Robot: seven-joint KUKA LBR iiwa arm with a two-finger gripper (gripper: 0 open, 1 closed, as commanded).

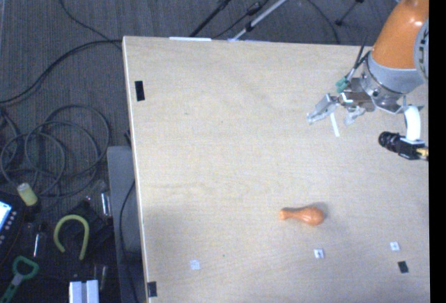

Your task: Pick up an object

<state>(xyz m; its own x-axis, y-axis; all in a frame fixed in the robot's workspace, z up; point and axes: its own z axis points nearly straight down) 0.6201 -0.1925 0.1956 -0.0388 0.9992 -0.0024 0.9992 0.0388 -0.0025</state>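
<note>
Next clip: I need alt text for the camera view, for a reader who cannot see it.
A grey robot arm with an orange band reaches in from the right, its gripper above a bare wooden bench top, holding nothing. A small orange pear-shaped object lies nearer the front edge, apart from the gripper. Cables sprawl on the carpet at left.

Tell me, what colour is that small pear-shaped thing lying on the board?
Orange object, seen clearly in the camera view.

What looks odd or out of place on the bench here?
Little. One orange pear-shaped object lies on its side on the wooden bench, well apart from the gripper. Cables sprawl on the floor.
</note>
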